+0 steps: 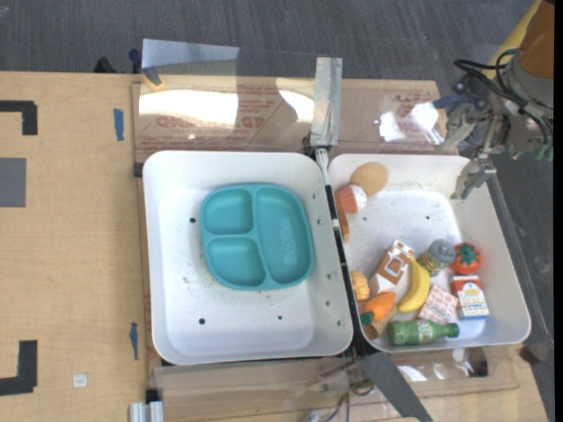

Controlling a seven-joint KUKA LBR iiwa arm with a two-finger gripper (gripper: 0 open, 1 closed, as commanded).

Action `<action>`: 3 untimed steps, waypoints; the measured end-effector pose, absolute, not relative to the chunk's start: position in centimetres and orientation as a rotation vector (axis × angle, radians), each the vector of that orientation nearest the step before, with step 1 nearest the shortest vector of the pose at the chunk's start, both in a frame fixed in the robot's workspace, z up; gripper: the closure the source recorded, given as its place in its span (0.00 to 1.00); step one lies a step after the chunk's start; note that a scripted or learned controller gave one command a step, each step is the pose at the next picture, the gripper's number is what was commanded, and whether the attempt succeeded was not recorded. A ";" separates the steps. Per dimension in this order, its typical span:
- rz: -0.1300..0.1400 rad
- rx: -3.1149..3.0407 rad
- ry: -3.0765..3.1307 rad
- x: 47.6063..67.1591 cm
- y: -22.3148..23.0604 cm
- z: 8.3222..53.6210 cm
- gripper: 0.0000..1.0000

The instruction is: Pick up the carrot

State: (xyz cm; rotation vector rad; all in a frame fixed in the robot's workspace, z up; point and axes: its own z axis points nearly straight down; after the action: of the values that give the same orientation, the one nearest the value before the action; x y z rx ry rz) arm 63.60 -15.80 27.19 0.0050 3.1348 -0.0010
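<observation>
The carrot (pixel 380 306) is small and orange. It lies near the front left of the right bin (pixel 506 262), between a banana (pixel 413 287) and a green bottle (pixel 422 331). My gripper (pixel 473 176) hangs over the bin's far right corner, well away from the carrot and above the bin's rim. Nothing shows in it. The grey arm with its orange band (pixel 532 33) reaches in from the upper right.
The right bin also holds a tomato (pixel 466 258), a can (pixel 437 255), small cartons (pixel 396 266), a juice box (pixel 472 299), a tan egg-shaped item (pixel 369 178) and a red and white item (pixel 350 199). A teal divided plate (pixel 258 236) lies in the left bin (pixel 167 236).
</observation>
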 end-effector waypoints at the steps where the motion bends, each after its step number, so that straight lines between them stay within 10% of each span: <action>1: 0.004 0.339 3.128 59.7 -9.0 14.4 0.00; 2: 0.001 0.403 3.110 51.0 -6.7 18.7 0.00; 3: -0.002 0.346 3.085 50.8 -9.2 12.8 0.00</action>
State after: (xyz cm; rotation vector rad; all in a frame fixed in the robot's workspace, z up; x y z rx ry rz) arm 50.83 -9.24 12.79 0.3456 3.0849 -0.0016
